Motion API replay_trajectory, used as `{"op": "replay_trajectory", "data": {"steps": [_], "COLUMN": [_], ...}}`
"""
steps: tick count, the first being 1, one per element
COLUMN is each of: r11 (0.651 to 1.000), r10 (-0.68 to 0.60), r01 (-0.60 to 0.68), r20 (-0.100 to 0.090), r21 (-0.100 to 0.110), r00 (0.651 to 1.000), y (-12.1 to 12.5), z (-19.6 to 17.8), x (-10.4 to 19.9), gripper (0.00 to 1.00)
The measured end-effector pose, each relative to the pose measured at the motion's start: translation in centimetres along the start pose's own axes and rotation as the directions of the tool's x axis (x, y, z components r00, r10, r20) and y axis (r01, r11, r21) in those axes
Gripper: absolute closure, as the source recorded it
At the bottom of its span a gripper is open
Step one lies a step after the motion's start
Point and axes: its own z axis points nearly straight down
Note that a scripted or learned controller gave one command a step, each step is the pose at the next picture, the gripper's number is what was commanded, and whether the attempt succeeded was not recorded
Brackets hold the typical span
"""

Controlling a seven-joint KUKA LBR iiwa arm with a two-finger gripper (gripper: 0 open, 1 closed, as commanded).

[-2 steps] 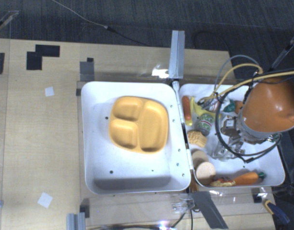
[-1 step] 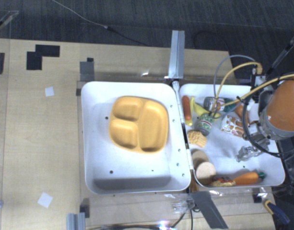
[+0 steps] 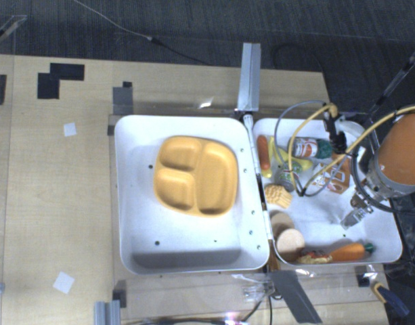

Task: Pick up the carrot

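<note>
The carrot point(image 3: 346, 252) is orange with a green top at its right end. It lies flat along the front wall of the right bin point(image 3: 390, 246). My gripper point(image 3: 354, 217) hangs from the grey wrist under the orange band point(image 3: 403, 151). It sits over the bin floor, a little behind the carrot and apart from it. Nothing shows between gripper and carrot.
The right bin also holds a red sausage point(image 3: 263, 152), a small bottle point(image 3: 310, 147), a yellow corn piece point(image 3: 277, 196), a round tan piece point(image 3: 289, 237) and a dark item point(image 3: 286, 179). Yellow cables point(image 3: 302, 124) loop over them. The left bin point(image 3: 136, 249) holds a yellow divided tray point(image 3: 195, 175).
</note>
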Motion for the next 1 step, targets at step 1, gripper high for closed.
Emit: {"op": "replay_trajectory", "data": {"steps": [1], "r11": [0.951], "r10": [-0.31], "r01": [0.31], "r20": [-0.009], "r21": [-0.002], "r00": [0.951], "y": [-0.3], "z": [1.62], "x": [-3.45], "gripper": [1.0]}}
